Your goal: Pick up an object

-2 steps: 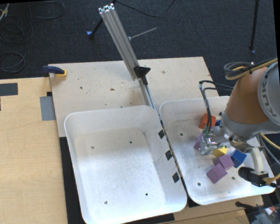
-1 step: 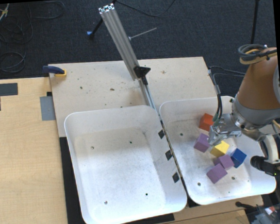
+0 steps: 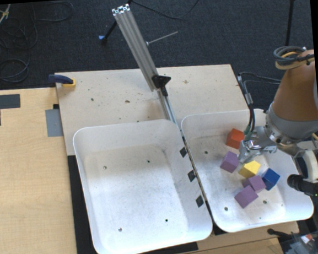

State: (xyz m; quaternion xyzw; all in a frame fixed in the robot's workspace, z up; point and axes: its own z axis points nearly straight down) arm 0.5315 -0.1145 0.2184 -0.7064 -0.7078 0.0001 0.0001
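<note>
The right bin (image 3: pixel 214 130) holds a cluster of small blocks. An orange block (image 3: pixel 234 138) lies farthest back, with a purple block (image 3: pixel 229 162) in front of it. A yellow block (image 3: pixel 250 169) sits beside that, then a second purple block (image 3: pixel 257 183), a blue block (image 3: pixel 271 178) and a third purple block (image 3: pixel 246 196) nearer the front. My gripper (image 3: pixel 247 151) reaches in from the right and hangs low over the cluster, between the orange, purple and yellow blocks. Nothing visibly sits in its grasp.
The left bin (image 3: pixel 94 140) stands beside the right one, with a divider carrying black clips (image 3: pixel 191 175) between them. A slanted aluminium bar (image 3: pixel 140 48) rises behind the bins. The arm's grey body with its orange band (image 3: pixel 295 98) overhangs the right bin's far right side.
</note>
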